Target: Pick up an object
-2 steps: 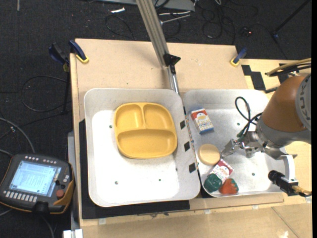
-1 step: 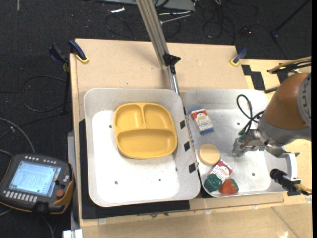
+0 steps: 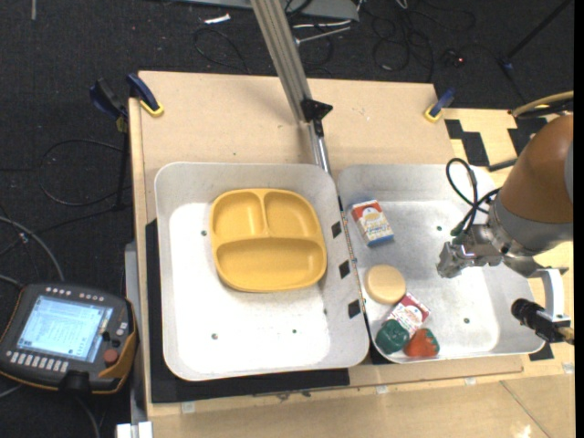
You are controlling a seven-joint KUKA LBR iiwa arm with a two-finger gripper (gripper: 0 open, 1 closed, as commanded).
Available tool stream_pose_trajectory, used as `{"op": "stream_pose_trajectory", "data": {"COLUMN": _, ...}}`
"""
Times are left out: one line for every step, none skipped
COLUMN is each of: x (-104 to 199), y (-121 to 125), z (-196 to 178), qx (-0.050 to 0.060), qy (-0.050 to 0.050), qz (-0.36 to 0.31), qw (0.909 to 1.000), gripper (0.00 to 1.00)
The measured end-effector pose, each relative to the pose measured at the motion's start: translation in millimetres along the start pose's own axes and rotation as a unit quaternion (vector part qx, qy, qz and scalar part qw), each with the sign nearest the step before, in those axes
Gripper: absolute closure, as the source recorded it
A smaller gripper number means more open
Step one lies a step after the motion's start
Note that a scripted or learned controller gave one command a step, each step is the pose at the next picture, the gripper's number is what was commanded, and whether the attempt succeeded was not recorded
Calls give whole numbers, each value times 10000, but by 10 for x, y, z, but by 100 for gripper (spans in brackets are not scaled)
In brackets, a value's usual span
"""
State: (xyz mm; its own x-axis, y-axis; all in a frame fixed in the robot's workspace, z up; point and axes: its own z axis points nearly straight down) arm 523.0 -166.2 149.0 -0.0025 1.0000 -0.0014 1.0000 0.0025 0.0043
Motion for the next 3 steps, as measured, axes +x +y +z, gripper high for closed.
{"op": "stream_pose_trajectory", "data": {"x": 89, "y": -7, "z": -483, "qx": -6, "qy": -1, "qz": -7, "qw": 10000, "gripper": 100}}
{"op": "stream_pose_trajectory", "data": {"x": 87, "y": 13, "z": -1015, "qx": -11, "qy": -5, "qz": -6, "qw": 10000, "gripper": 100}}
{"op": "stream_pose_trajectory", "data": {"x": 645, "y": 207, "z": -1050, "qx": 10, "qy": 15, "qz": -28, "qw": 10000, "gripper": 100}}
